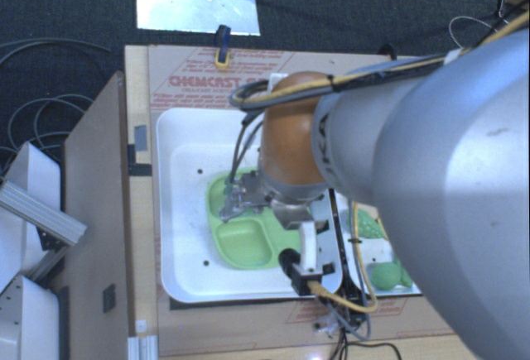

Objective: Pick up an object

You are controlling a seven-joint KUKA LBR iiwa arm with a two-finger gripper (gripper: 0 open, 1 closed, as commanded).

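The gripper (238,194) sits over a green tray (246,242) in the left bin (178,160). The board (199,73) beyond reads "CHEMCAST".

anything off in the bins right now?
Nothing looks spilled or broken. The green tray lies flat in the left bin, partly under the gripper. A green toy sits in the right bin, mostly hidden by the arm.
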